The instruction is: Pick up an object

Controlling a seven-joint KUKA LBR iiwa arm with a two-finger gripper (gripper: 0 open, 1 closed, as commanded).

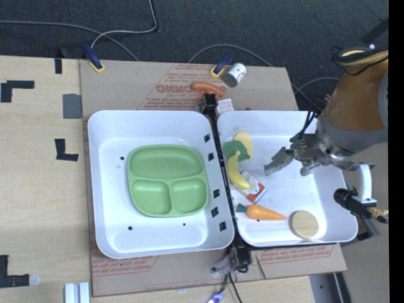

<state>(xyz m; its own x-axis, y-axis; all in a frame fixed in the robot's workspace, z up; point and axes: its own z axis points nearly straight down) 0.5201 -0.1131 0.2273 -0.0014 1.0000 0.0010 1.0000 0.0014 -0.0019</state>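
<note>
Two white bins sat side by side on your bench: the left bin [104, 137] held a green tray [168, 180] with three compartments, lying flat near its middle. The right bin [278, 120] held the loose items. A banana [238, 166] lay lengthwise close to the divider between the bins, with a green piece [234, 149] resting across its upper part. Just below the banana's lower end you had a small white-and-red packet [254, 190], and beside that a carrot [265, 214] lay on its side, pointing right. A tan round disc [304, 224] sat near the carrot's tip, in the bin's lower right corner.

Your arm [356, 103] reached in from the right, and the gripper [281, 160] hung above the bin's middle, right of the banana and apart from it. You could see nothing between the fingers; whether they were spread or closed, I cannot tell from this angle
</note>
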